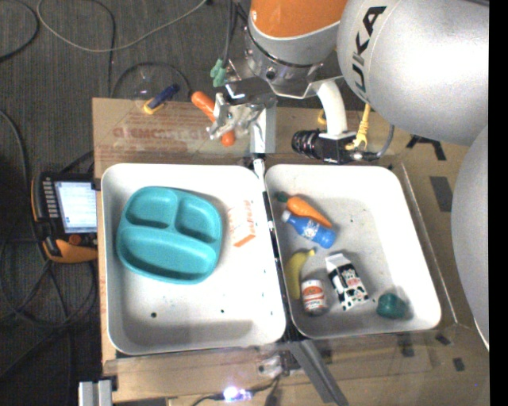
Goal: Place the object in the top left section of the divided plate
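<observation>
Lying in right bin (413,208): six objects; one divided plate (169,233).

I see a teal plate (169,232) in the white left bin (190,317), with an orange scrap (244,224) at its 3 o'clock. In the white right bin (397,198): an orange carrot (307,209), a blue-and-white bottle (310,229) at its 6 o'clock, a yellow banana (297,270), a can (314,296) with a red-and-white label, a black-and-white carton (347,283) (cow-patched) and a dark teal lump (393,305). The arm (413,63) is grey with an orange band (294,17).
</observation>
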You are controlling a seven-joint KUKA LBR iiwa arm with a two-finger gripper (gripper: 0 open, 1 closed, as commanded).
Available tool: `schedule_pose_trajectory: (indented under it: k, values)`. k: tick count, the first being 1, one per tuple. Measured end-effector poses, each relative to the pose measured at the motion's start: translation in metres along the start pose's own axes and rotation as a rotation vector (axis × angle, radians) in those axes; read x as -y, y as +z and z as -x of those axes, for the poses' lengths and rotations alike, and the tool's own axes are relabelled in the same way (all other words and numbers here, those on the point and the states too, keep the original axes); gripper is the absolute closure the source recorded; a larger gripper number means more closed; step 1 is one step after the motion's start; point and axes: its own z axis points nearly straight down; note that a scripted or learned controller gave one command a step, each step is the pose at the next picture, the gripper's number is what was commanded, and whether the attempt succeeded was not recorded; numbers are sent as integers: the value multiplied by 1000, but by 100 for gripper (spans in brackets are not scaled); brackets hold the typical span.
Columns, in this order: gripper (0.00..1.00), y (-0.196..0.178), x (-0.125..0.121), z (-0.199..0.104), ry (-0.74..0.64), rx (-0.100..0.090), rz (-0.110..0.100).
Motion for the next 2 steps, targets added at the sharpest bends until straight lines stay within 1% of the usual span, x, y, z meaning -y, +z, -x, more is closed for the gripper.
schedule_pose_trajectory:
  k: [1,2]
  values:
    - [100,125,85,-67,150,-3,-5]
    - [100,29,38,-73,172,-1,-1]
